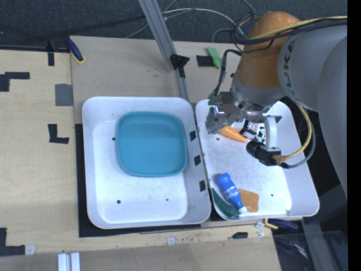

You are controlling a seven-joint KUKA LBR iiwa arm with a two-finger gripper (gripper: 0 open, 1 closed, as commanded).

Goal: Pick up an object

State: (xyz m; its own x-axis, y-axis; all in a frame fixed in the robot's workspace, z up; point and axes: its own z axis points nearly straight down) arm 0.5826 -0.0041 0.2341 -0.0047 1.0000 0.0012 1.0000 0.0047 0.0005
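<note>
The two white bins (101,208) looked like smooth, slightly glossy plastic, flecked with small dark specks. The teal plate (151,143), well left of the fingers (214,120), had a smooth, satin plastic finish. The desk (34,168) appeared to be matt, pale wood board patched with black tape. Just beside the fingers, the orange carrot-shaped toy (233,134) looked smooth, and below them the blue bottle (229,191) seemed glossy plastic.

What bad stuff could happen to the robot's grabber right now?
1. The gripper hangs close to the wall between the two bins, so it might bump the right bin there.
2. The orange carrot-shaped piece lies right beside it and could get shoved away instead of grabbed.
3. The blue bottle sits in a pile at the near corner, which may be hard to grab.
</note>
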